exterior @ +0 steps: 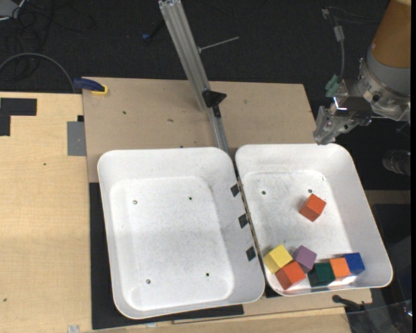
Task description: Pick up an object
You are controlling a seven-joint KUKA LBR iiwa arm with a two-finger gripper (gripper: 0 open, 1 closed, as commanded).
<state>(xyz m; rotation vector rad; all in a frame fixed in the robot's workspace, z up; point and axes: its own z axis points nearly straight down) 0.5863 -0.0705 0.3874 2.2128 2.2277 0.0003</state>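
The end effector (326, 132) hangs at the far rim of the right bin (360, 186), just over that bin's back edge near its far right corner, with the grey wrist and orange band of the arm (392, 47) rising behind it toward the upper right. Whether its metal tips are spread or pressed together cannot be told at this angle, and nothing shows between them. Below and slightly toward the viewer from the end effector, a lone orange-red cube (313, 207) lies on the floor of the right bin, well apart from the tool. Farther toward the viewer, in the bin's near corner, a cluster of blocks sits packed together: a yellow cube (278, 257), a purple cube (305, 256), a red cube (290, 275), a green cube (322, 274), an orange cube (340, 266) and a blue cube (355, 262). To the left of the end effector, across the divide, is the left bin (118, 165). Both bins rest on the desk (145, 116), and a slanted aluminium rail (187, 47) rises from behind them, left of the end effector.
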